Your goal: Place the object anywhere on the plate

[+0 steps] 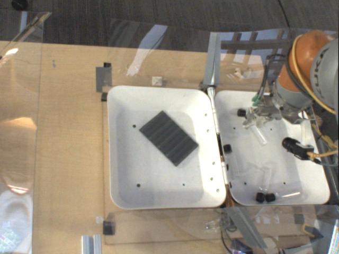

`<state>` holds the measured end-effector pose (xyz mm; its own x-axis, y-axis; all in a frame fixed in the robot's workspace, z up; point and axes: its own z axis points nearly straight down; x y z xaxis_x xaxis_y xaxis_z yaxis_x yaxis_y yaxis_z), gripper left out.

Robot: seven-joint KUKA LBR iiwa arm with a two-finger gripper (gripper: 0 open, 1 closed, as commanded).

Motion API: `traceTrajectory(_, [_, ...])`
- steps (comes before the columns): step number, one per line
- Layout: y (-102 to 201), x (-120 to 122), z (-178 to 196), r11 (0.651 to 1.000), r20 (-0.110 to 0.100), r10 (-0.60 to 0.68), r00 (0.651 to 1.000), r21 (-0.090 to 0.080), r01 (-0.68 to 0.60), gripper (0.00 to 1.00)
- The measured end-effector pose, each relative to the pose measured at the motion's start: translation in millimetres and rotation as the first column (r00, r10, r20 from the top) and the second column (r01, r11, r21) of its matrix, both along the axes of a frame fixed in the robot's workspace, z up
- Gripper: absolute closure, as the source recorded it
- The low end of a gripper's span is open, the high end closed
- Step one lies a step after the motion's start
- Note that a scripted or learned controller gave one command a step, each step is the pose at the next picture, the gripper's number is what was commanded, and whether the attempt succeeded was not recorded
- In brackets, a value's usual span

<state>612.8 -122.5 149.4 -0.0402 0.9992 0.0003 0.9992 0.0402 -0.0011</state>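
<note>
The gripper [258,121] hangs over the right bin [238,187], toward its twelve o'clock edge. Fingers [249,121] stand apart, holding nothing. A clear object [260,136], possibly a tube, lies just below them. The dark ribbed plate [169,138] sits tilted at the left bin's [122,184] centre, on the wooden surface [58,142].

Bins: two, white and shallow, set side by side on the bench: left bin [119,142] and right bin [233,157]. Plates: one, dark and ribbed [168,138], in the left bin. Arms: one [312,67], at the bench's right edge.
</note>
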Motion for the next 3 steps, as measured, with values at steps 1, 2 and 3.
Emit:
traceTrajectory(1, [-30.1,30.6,-58.2,0.996,-0.002,0.085,0.996,0.003,-0.085,1.00])
traceTrajectory(2, [-29.5,33.3,-46.6,0.996,0.009,0.090,0.996,-0.003,-0.090,1.00])
traceTrajectory(3, [-28.5,34.4,-35.6,0.996,0.011,0.095,0.995,-0.004,-0.095,1.00])
